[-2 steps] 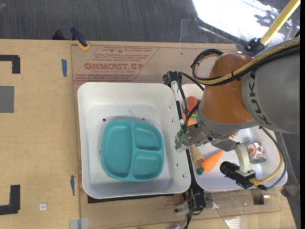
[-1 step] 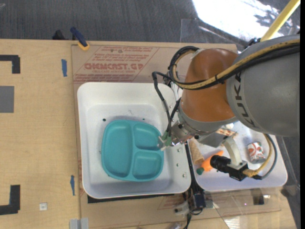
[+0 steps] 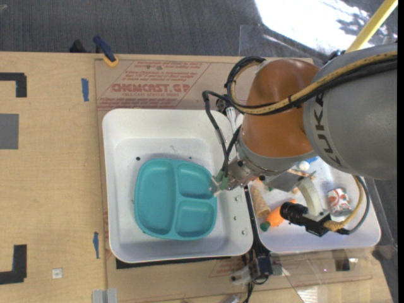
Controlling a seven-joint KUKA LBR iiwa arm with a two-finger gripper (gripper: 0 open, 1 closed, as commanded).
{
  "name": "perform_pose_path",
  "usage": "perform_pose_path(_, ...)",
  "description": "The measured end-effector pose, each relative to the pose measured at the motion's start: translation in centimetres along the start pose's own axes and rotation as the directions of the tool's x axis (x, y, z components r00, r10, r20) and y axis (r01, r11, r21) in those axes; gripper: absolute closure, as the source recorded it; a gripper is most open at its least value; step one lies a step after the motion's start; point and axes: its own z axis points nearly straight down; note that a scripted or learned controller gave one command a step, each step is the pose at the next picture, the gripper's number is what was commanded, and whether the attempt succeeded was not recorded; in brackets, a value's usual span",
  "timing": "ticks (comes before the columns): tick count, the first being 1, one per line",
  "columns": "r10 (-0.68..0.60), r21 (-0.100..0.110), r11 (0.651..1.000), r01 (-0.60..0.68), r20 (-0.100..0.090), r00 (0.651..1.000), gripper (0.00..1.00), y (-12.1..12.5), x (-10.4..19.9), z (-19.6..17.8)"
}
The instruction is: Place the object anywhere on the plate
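A: Where is the pincer right now?

B: At the right rim of the teal plate, over the left bin. The arm's orange band and grey body cover most of it from above, so just a small greenish tip shows at the plate's edge.

A: Is it clenched, released, or carrying something?

B: I cannot tell. The wrist hides that part, and the little greenish bit at the tip is too small to say whether it belongs to the pincer or is an object held in it.

A: So where is the object?

B: Not settled, as far as I can see. The plate's three compartments look bare. The right bin has several loose things: an orange piece, a red-and-white item, and a tan cork-like stick near the divider between the bins. Any of those could be a candidate, unless one is already at the tip.

A: How far along would you judge the task?

B: Unfinished. The arm is positioned at the plate, which suits a drop-off, yet nothing lies on the teal surface. What is left, by my reading, is getting an object to rest on the plate and backing the arm away across the table.
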Motion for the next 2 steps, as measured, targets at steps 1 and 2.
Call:
perform_pose_path(1,-0.001,-0.003,1.0,0.001,0.002,1.0,1.0,0.1,-0.1,-1.0)
perform_pose_path(2,-0.258,0.001,0.966,0.258,-0.002,0.966,1.0,4.6,4.5,-0.2)
